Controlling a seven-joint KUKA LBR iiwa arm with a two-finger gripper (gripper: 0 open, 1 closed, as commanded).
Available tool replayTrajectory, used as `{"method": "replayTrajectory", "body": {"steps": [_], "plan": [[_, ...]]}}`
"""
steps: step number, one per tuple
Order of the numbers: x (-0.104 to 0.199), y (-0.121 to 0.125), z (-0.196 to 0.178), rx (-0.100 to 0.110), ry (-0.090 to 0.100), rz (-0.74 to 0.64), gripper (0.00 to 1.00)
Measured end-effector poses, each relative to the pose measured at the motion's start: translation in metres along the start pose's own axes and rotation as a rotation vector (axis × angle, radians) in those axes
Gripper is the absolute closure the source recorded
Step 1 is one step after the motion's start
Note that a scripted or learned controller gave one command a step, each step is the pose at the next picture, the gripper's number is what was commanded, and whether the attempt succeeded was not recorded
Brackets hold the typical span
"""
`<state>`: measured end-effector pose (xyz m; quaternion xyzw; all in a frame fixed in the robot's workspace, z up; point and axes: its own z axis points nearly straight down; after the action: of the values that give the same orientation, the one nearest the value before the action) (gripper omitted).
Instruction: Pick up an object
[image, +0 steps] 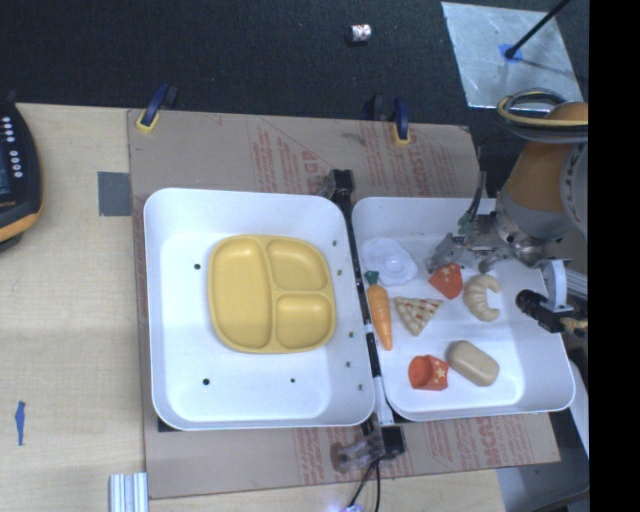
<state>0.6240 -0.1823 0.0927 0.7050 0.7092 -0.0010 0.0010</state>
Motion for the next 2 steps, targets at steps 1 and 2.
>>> {"method": "replayTrajectory", "body": {"steps": [1, 2], "plan": [[0.016, -0.009, 0.001, 0.006, 0.002, -0.001, 0.0], [0.015, -0.008, -0.01, 0.006, 0.002, -0.002, 1.0]]}}
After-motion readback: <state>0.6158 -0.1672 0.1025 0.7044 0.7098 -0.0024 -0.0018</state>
